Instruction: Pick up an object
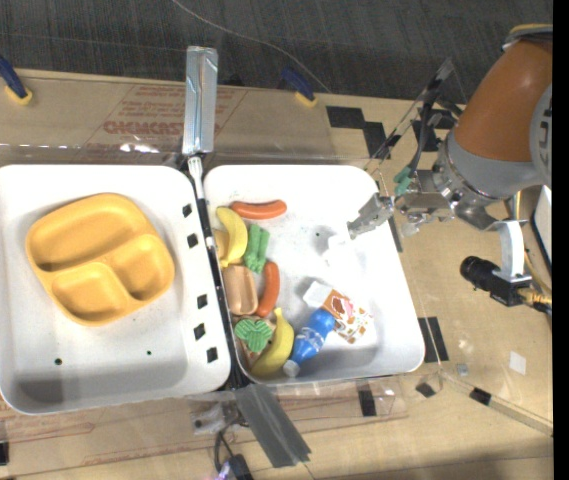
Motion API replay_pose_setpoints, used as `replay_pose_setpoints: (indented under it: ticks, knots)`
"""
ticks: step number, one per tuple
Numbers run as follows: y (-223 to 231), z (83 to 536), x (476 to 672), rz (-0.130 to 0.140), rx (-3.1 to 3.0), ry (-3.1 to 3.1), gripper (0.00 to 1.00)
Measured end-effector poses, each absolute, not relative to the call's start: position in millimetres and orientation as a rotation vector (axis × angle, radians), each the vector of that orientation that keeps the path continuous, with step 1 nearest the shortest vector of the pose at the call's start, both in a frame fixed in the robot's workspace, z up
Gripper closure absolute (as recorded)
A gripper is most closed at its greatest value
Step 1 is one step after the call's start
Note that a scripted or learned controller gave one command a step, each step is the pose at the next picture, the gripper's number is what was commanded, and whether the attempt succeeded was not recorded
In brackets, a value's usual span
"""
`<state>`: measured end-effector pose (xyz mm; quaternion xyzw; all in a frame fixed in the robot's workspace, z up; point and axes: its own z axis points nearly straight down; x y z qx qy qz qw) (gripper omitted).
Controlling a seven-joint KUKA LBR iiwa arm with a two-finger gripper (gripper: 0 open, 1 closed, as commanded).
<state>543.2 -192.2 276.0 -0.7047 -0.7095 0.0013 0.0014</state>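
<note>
Camera view from above has the gripper (pixel 364 220) hanging over the right side of the right bin (pixel 389 268), near that bin's rim; whether its fingers are apart or together cannot be told at this angle, and nothing shows between them. All the toy food lies away from the gripper, toward the bin's far wall and its lower end. Across the bare white floor from the gripper are a glossy red sausage (pixel 258 209), a curved yellow banana (pixel 230 234) and a ribbed green vegetable (pixel 256 247), packed close against the divider. Further down that same side sit a tan bun (pixel 239 288) touching an orange-red carrot-like piece (pixel 269 286), then a green leafy piece (pixel 254 332) and a second yellow banana (pixel 279 343). Nearer the gripper's side, below it, lie a small printed carton (pixel 344 315) and a blue bottle (pixel 311 336) with a white cap, the two just beside each other. Open smooth floor spans the stretch directly beneath and beside the gripper. Beyond the divider, the left bin (pixel 4 268) holds a yellow moulded tray (pixel 99 256) with three rounded compartments, well apart from the gripper.
</note>
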Motion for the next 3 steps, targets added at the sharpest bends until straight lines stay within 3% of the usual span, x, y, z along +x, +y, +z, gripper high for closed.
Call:
replay_pose_setpoints:
  ticks: [1, 2, 3]
  knots:
    - [-146, 144, 481.1, 0.011, -2.230, -2.196, 0.00]
    - [-135, 108, 510.1, -0.017, -2.340, -2.137, 0.00]
    - [-113, 110, 590.9, -0.026, -2.285, -2.197, 0.00]
